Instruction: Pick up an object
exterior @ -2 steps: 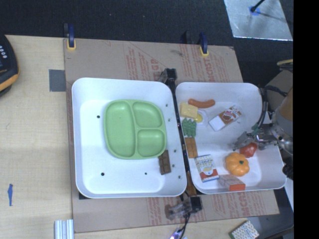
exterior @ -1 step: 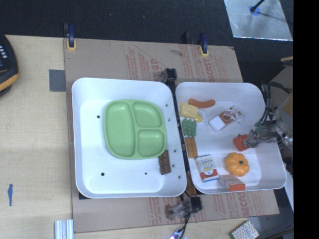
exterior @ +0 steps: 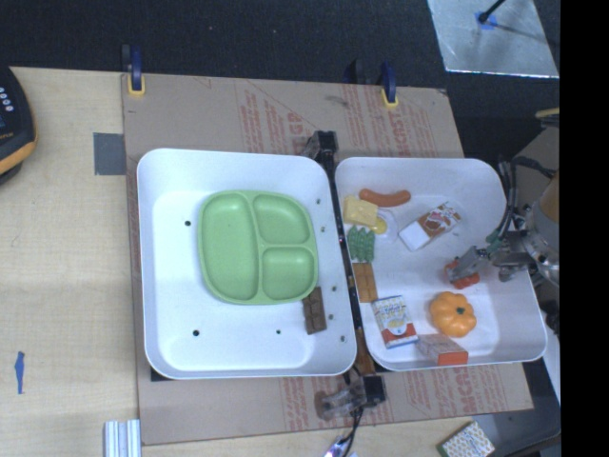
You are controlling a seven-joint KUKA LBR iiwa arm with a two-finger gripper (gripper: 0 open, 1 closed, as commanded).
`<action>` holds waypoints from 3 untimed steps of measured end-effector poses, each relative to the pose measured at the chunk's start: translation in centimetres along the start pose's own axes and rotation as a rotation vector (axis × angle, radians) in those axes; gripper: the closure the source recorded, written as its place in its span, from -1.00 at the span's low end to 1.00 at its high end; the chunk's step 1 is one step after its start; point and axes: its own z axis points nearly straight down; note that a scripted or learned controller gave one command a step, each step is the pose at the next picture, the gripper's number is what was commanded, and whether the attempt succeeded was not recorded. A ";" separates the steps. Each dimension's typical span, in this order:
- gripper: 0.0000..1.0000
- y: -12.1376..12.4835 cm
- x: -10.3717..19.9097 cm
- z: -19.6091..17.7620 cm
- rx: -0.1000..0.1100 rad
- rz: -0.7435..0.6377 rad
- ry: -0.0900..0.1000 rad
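The right bin [exterior: 495, 184] holds several small items. Among them are a sausage [exterior: 384, 197], a yellow piece [exterior: 363, 211], a green piece [exterior: 361, 244], a white and red packet [exterior: 430, 226], a small carton [exterior: 393, 320], an orange pumpkin [exterior: 452, 313] and a reddish block [exterior: 441, 350]. My gripper [exterior: 463, 269] is low over the bin's right half, just above the pumpkin in the view. A small red thing [exterior: 464, 279] lies right at its tip; I cannot tell whether it is held.
The left bin [exterior: 162, 331] bears a green divided plate [exterior: 257, 246] and a brown block [exterior: 312, 310] near its right wall. A brown stick [exterior: 363, 282] lies along the right bin's left wall. The arm [exterior: 519, 250] crosses the right bin's right rim.
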 end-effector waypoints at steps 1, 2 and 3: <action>-1.00 3.4 2.6 4.6 -0.001 -0.001 0.002; 1.00 3.2 2.3 3.3 -0.001 0.000 0.000; 1.00 3.7 9.8 -6.2 -0.011 -0.004 0.003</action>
